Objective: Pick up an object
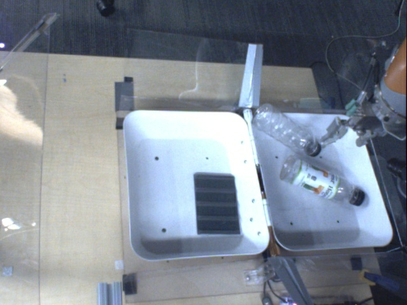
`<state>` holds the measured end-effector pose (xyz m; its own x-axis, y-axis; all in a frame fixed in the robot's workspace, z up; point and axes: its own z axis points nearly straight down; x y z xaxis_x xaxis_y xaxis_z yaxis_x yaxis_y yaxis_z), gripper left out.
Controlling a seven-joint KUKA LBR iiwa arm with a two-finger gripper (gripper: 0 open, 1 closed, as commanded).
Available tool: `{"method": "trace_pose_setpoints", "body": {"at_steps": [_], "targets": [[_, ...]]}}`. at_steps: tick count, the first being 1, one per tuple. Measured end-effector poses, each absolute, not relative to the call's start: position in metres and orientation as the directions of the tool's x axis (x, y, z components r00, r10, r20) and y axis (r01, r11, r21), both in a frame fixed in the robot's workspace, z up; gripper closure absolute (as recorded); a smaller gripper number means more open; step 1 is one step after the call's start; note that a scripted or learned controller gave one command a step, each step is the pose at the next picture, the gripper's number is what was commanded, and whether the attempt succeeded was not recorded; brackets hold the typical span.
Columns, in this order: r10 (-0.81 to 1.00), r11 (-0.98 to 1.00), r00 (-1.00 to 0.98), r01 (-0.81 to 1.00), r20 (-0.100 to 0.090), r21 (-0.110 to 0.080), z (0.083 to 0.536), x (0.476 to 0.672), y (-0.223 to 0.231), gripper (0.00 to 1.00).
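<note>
A: Nearest the camera, left bin (146,170), a black ribbed tray (217,203) lies flat on the floor. Nobody's bothering it.

B: And beside it, in the right bin (375,224), two bottles. What's the closer one?

A: A labelled bottle (321,182) on its side, dark cap pointing right. White label with green and orange marks, but the print's too small to read. No brand I can give you.

B: Behind that?

A: A clear bottle (282,127), empty by the look of it, lying slantwise from the bin's back left corner, its cap end toward the middle.

B: So where's the gripper (364,124)?

A: Up at the far right, over the bin's back edge, near that cap end but apart from it. Whether the jaws are spread or pressed together, I can't tell from here.

B: Progress, then?

A: Nothing's lifted. Both bottles rest on the bin floor, so I'd say the pick is all to do: descend, close, raise.
</note>
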<state>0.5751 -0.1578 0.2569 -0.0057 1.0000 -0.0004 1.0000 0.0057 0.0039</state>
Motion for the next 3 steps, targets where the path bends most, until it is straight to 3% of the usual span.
{"method": "trace_pose_setpoints", "body": {"at_steps": [1, 2, 3], "targets": [[0.968, 0.252, -0.252, 0.968, -0.001, 0.004, 0.119, 0.595, -0.158, 0.0], [0.98, 0.199, -0.198, 0.978, 0.017, -0.066, 0.091, 0.656, -0.145, 0.0], [0.958, 0.286, -0.285, 0.956, 0.026, -0.061, 0.091, 0.656, -0.154, 0.0]]}}
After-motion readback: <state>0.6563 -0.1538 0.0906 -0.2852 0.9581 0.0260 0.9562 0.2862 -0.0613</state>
